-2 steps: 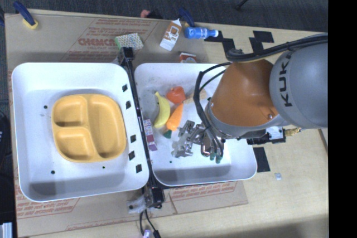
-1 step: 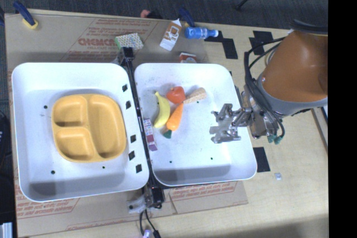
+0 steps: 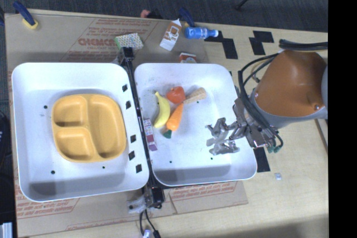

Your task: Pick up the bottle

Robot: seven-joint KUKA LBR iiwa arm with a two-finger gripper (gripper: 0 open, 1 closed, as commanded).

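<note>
Right now the end effector sits low in the right bin, over its bare floor toward the near right corner, with the grey arm and its orange band reaching in from the right. Its metal fingers are spread apart, with nothing between them.

The bottle, blue with a pale cap end, lies on its side on the counter beyond the far edge of the right bin, well apart from the end effector. Just left of it lies a small white and orange carton, and further left a small patterned packet.

Inside the right bin, left of the end effector, a cluster of toy food lies together: a banana, a carrot touching it, a red tomato above them, and a tan piece beside the tomato.

The left bin holds a yellow divided tray with three compartments. A yellow and blue clamp sits at the counter's far left corner.
</note>
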